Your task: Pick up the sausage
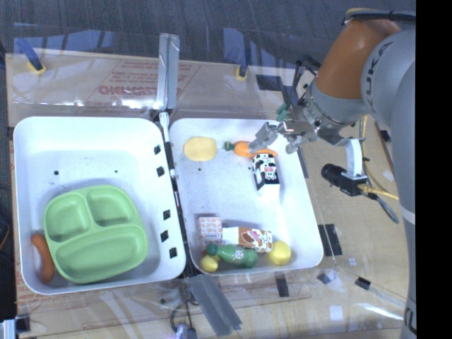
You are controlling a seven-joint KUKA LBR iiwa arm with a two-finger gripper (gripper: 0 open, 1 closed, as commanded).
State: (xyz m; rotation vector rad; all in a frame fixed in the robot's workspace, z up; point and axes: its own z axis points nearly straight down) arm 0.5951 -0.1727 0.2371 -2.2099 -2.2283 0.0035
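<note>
The sausage (pixel 42 257) is a reddish-brown link lying in the left bin (pixel 85 136), at its front left corner, partly tucked beside the green divided plate (pixel 95 233). My gripper (pixel 277 140) hangs over the far right part of the right bin (pixel 233 196), far from the sausage. Its fingers stand apart with nothing between them, just above an orange carrot (pixel 242 147) and a cow-patterned carton (pixel 266 170).
A yellow round item (pixel 200 148) lies at the back of the right bin. Along that bin's front edge sit a small pink box (pixel 210 228), a snack packet (pixel 254 239), a green bottle-shaped toy (pixel 236 256) and a lemon (pixel 280 253). A raised divider (pixel 168 168) separates the bins.
</note>
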